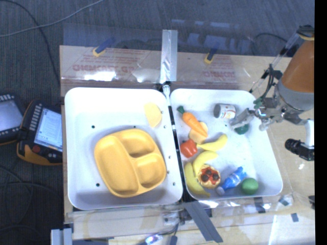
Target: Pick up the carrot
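The carrot (189, 118), orange with a green top, lies in the upper left part of the right bin (265, 152), close to the divider between the bins. My gripper (240, 124) hangs over the upper right part of the same bin, well to the right of the carrot and apart from it. It sits just below and right of a small tin can (225, 110). Nothing shows in its grasp.
Below the carrot lie an orange wedge (199, 131), a red pepper (188, 148), two bananas (202, 162), a pizza-like piece (209, 175), a blue bottle (234, 178) and a green lime (249, 186). The left bin (82, 137) holds a yellow divided plate (130, 161) and a pale yellow piece (153, 114).
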Available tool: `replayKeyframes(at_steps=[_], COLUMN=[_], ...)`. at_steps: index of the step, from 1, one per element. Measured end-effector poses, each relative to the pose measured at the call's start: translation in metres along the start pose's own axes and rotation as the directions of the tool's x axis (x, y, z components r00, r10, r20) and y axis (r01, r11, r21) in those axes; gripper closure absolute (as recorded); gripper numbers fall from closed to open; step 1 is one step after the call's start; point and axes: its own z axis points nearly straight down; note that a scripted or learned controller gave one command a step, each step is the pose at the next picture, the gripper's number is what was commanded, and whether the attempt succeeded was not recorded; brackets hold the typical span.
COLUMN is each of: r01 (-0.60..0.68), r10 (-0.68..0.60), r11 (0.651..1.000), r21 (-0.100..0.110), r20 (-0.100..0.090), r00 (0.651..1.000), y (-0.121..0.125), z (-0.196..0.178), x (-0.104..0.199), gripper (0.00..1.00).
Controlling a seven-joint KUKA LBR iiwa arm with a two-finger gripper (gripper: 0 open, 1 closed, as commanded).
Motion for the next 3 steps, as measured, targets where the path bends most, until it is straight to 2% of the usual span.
replayKeyframes(at_steps=[1, 2, 3], r01=[0.088, 0.105, 0.106], r10=[-0.088, -0.105, -0.106], r11=[0.996, 0.994, 0.994], r21=[0.001, -0.012, -0.01], r20=[0.001, 0.007, 0.004], r00=[0.996, 0.994, 0.994], y=[0.023, 0.056, 0.056], z=[0.017, 0.108, 0.098], x=[0.074, 0.097, 0.098], gripper=[0.0, 0.0, 1.0])
